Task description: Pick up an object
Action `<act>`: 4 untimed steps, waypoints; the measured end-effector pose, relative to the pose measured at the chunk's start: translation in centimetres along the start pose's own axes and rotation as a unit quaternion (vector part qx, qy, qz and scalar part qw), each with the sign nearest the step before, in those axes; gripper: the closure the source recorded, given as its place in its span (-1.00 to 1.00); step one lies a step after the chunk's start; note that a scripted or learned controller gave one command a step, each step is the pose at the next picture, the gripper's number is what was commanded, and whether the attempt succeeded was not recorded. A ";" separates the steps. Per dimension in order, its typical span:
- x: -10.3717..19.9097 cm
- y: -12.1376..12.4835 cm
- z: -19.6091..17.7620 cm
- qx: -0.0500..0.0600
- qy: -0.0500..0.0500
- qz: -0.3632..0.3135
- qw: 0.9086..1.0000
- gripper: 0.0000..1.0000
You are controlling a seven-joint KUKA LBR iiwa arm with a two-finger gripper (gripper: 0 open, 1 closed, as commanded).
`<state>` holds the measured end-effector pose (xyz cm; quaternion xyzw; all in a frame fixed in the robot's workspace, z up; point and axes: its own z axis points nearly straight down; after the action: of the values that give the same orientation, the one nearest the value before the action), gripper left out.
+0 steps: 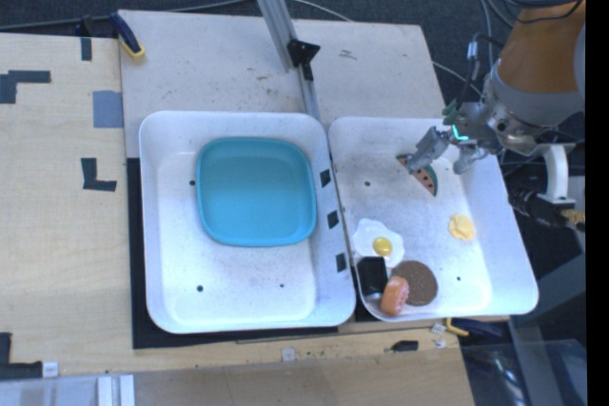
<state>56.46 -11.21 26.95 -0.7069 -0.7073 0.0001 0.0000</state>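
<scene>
My gripper [443,156] hangs over the upper part of the right bin [495,233], its two grey fingers spread apart and open. A small watermelon slice [425,178], red with a green rind, lies on the bin floor just below the left fingertip [420,153]. It is not between the fingers. Farther down the same bin are a fried egg [381,242], a small yellow piece [461,226], a brown round patty [417,282], an orange-red item [393,298] and a black block [370,275].
The left bin [166,204] holds a square blue plate [255,191]. A grey pole [276,5] slants down to the ridge between the bins. Cables run behind the arm at the right. Wooden bench lies to the left.
</scene>
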 end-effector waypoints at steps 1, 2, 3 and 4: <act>0.0 0.0 0.0 0.000 0.000 0.000 1.000 -1.00; 0.5 -0.3 6.2 0.003 0.000 0.000 1.000 -1.00; 1.2 -1.2 11.2 0.002 0.000 0.000 1.000 -1.00; 1.6 -1.2 17.5 0.003 0.000 0.000 1.000 -1.00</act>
<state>55.25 -9.63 9.41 -0.7069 -0.7074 0.0020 0.0026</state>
